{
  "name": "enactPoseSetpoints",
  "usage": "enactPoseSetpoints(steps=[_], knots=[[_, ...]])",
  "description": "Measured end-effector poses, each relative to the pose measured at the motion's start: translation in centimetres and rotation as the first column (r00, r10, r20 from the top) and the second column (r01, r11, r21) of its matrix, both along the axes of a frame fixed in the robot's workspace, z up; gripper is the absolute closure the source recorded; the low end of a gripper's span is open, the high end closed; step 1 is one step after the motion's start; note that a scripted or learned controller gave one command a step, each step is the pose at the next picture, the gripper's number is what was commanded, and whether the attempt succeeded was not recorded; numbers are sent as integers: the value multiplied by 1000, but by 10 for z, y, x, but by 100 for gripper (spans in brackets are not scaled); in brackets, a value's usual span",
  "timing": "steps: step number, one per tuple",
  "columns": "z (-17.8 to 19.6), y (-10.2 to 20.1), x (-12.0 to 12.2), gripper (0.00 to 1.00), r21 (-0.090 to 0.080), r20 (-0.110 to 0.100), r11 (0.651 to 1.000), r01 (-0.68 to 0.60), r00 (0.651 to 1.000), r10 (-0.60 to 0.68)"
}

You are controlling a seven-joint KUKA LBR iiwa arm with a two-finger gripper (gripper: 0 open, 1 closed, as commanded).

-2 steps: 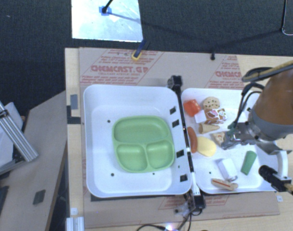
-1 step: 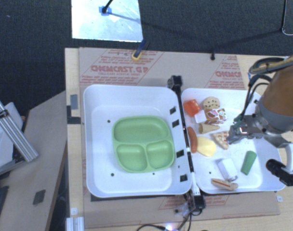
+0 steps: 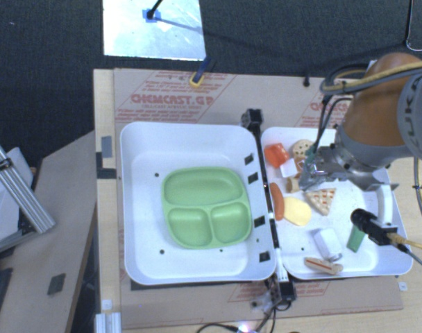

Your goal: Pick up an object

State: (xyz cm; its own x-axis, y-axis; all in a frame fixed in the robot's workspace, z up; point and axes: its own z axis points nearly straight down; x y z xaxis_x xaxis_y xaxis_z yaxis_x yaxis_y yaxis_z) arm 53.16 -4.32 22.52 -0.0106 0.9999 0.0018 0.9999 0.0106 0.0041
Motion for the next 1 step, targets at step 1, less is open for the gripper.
enactPoseSetpoints(steps=[1], knots=[[-7,39,44,100,0,0,1000,1,1000,-1]])
